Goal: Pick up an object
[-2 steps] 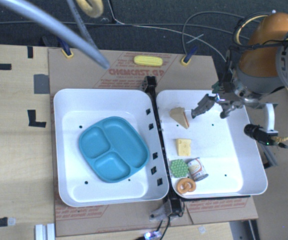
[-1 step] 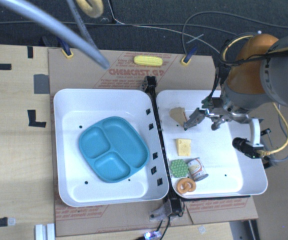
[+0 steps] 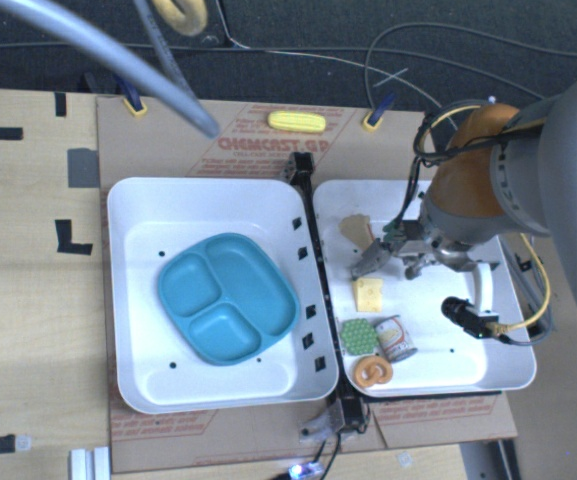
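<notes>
Five small things lie in the right bin (image 3: 508,373), lower middle of the frame: a tan piece (image 3: 356,230), a cheese cube (image 3: 369,294), a green disc (image 3: 359,336), a packet (image 3: 397,339), a pretzel (image 3: 372,371). The gripper (image 3: 383,258) hangs between the tan piece and the cheese, fingers parted, nothing between them. One blue tray (image 3: 228,297) fills the left bin (image 3: 128,218). Red print on the cardboard (image 3: 258,144) is unreadable.

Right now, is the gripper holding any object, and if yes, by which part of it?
Nothing is held. The gripper hangs open in the right bin, between the tan piece and the yellow block, with no object between its fingers.
</notes>
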`<state>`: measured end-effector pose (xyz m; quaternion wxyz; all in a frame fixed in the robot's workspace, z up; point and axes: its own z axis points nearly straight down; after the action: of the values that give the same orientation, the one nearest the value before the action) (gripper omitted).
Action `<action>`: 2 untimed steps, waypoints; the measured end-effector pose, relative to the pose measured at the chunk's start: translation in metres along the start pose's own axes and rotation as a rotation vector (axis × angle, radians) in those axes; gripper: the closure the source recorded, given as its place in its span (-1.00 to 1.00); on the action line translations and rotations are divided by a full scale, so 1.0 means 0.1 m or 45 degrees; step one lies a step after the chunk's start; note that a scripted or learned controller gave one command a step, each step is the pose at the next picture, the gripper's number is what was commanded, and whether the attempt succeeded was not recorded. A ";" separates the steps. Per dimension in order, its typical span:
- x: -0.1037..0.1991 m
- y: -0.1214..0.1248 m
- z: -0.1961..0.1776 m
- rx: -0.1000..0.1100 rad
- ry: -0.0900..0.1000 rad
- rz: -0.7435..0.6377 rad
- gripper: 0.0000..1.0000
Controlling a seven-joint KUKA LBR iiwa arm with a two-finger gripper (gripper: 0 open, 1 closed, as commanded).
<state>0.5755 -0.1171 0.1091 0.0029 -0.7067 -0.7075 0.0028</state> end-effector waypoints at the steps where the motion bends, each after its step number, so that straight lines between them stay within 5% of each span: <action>1: 0.00 0.00 0.25 -0.009 -0.002 0.000 -1.00; 2: 0.00 0.01 0.13 -0.012 -0.003 -0.001 1.00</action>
<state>0.5760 -0.1166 0.0957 -0.0012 -0.7064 -0.7078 0.0004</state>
